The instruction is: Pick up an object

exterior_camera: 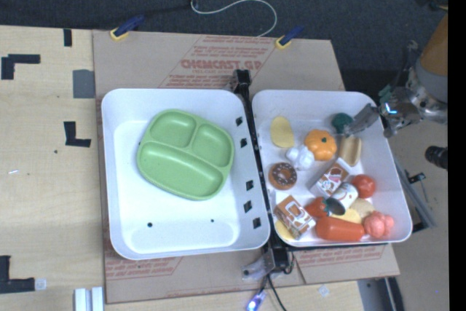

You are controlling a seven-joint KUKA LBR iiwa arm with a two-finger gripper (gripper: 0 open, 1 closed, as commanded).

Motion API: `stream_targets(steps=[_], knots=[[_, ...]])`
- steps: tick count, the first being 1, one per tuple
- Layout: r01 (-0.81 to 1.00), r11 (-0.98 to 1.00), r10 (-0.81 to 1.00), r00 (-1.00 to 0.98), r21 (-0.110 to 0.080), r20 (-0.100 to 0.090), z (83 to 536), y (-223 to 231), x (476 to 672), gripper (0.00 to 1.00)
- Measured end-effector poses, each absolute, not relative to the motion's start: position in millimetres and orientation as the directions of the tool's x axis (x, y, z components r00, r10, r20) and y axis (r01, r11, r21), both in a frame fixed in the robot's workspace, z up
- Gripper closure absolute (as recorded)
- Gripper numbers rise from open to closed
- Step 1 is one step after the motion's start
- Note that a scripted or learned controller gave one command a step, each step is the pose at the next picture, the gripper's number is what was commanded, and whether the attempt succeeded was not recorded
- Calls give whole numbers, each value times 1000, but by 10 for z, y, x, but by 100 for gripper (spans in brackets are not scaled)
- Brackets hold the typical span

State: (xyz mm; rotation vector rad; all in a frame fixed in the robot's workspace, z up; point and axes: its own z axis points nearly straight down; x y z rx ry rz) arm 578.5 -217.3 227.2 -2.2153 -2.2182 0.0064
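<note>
Bench (44, 156): bears two white bins side by side.
Left bin (124, 229): holds a green divided plate (186, 154), centred.
Right bin (389, 164): toys crowd its middle and near edge, among them an orange pumpkin (321, 144), a chocolate donut (282, 175) and a red sausage (339, 230).
Gripper (360, 120): at the right bin's far right corner; grip state cannot be told, nothing visibly held.
Progress: judged unstarted; choosing, grasping and lifting all remain.
</note>
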Motion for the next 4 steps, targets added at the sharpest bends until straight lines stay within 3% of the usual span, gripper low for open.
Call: stream_targets(steps=[1, 2, 3, 4], knots=[[1000, 6, 1000, -6, -12, 5, 2245, -1335, 5202, 0], [1000, 3, 1000, -3, -16, 2, 2304, -1376, 5222, 100], [1000, 7, 1000, -7, 9, 1, 3360, -816, 5134, 100], [1000, 8, 1000, -8, 3, 2, 3855, -124, 4898, 100]])
